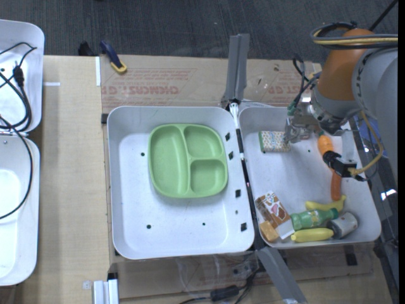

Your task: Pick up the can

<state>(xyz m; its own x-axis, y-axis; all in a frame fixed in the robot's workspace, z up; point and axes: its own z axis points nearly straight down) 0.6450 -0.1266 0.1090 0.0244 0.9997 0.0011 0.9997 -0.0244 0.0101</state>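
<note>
The tool (295,132) hangs over the right bin (364,230) — grip state unclear. The can (345,225) — a dull metal cylinder — lies on its side.

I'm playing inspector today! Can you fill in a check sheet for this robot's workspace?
Surface: two white bins, left bin, right bin.
Job's thing: can lying in right bin's near right corner.
Clutter: green divided plate in left bin; banana, green bottle, snack box, carrot, small box in right bin.
Tool: tool over right bin's far end, beside small box.
Cables: black cables at left.
Surroundings: cardboard, dark floor.
</note>
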